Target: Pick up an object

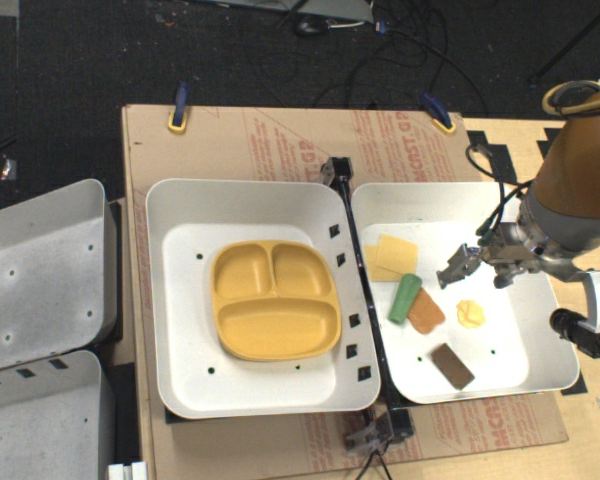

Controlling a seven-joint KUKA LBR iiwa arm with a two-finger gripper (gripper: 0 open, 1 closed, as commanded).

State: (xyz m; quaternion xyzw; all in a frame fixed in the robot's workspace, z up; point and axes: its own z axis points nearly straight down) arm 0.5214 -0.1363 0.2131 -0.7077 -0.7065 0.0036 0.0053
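Observation:
The right bin (510, 218) holds several small objects. A pale yellow flat block (390, 256) lies near its left wall, with a green cylinder (405, 298) just below it and an orange piece (427, 314) touching the cylinder's right side. A small yellow lump (470, 314) sits in the middle and a brown block (451, 365) lies near the front. My gripper (458, 267) hangs over the middle of this bin, right of the pale block and above the yellow lump, with nothing visibly in it.
The left bin (180, 228) contains a yellow divided plate (276, 300). A black divider strip (358, 278) runs between the bins. The grey and orange arm (570, 188) covers the right bin's far right side. Grey metal trays (40, 268) lie left of the bench.

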